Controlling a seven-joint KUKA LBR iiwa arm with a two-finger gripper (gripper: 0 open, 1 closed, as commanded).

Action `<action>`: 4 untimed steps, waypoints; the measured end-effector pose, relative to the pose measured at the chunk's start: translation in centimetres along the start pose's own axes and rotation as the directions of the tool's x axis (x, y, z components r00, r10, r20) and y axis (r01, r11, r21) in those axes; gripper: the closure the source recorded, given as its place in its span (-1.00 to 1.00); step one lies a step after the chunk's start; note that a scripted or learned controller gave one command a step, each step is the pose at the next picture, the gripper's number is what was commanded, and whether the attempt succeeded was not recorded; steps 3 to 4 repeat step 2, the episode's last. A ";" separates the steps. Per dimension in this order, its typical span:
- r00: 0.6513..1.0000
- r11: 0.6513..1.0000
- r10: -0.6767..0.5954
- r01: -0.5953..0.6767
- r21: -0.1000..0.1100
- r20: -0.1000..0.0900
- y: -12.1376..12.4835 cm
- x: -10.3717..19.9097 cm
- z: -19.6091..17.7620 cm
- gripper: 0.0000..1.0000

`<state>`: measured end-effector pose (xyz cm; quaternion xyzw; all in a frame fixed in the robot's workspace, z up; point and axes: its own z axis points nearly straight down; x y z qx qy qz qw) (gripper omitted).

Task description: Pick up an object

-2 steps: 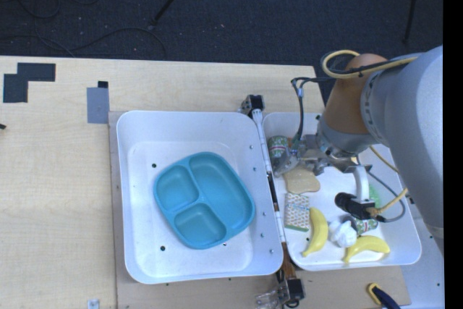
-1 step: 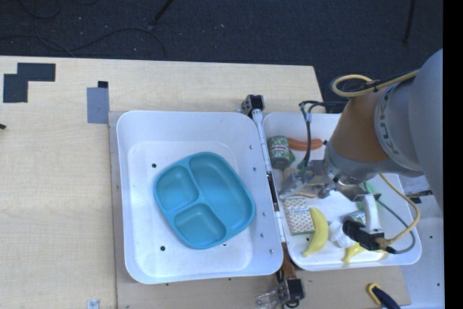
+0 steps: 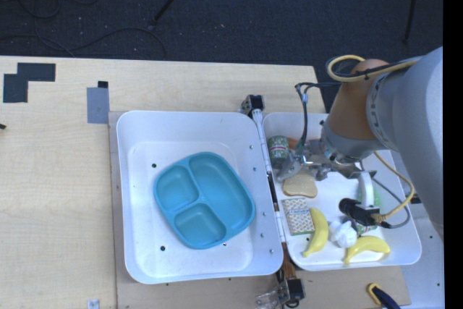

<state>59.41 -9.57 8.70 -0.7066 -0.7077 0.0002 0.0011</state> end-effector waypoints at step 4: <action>1.000 1.000 -0.004 0.005 0.025 -0.005 4.7 1.5 -0.5 1.00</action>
